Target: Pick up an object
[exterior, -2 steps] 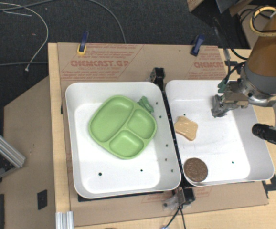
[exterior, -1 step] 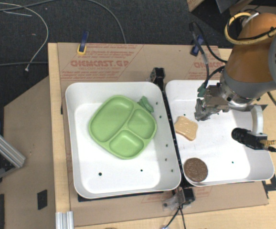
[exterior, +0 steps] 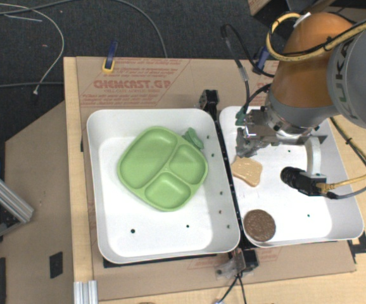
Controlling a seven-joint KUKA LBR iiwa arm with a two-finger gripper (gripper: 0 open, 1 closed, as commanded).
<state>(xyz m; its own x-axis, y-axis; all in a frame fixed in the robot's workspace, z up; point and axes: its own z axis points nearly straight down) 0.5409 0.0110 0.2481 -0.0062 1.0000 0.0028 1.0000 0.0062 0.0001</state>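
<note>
In the right bin (exterior: pixel 335 223) a tan slice of toast (exterior: pixel 247 171) lies near the left wall, and a round brown cookie (exterior: pixel 259 225) rests near the front left corner. My gripper (exterior: pixel 249 145) hangs just above and behind the toast, at the bin's left side, under the grey and orange wrist. In the left bin (exterior: pixel 113 233) sits a green divided plate (exterior: pixel 163 168) with a small green piece (exterior: pixel 194 138) at its far right rim.
A black cylindrical part (exterior: pixel 300 179) with a yellow cable juts over the right bin's middle. Both bins rest on a cardboard sheet (exterior: pixel 132 78). A black clamp (exterior: pixel 209 99) stands between the bins at the back. Cables trail over the dark floor.
</note>
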